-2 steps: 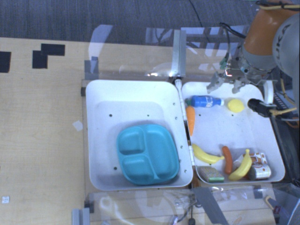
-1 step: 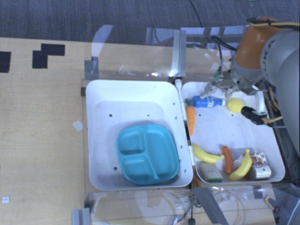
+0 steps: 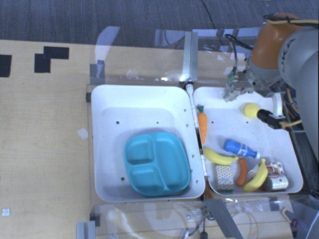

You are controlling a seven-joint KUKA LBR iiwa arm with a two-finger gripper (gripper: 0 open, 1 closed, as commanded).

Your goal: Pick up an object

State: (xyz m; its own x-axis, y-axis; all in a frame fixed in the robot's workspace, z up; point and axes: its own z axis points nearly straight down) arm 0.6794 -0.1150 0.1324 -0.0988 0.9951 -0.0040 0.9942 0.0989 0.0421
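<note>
In the right bin (image 3: 293, 156), against its left wall, lay an orange carrot (image 3: 202, 126), long way front to back, green top rearward. The gripper (image 3: 233, 92) hung nearby; its width was unclear.

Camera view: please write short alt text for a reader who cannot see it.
A grey robot arm's gripper hovers over the far end of the right white bin, which holds two bananas, a carrot, a blue bottle and other small items. The left bin holds a teal divided plate.
</note>
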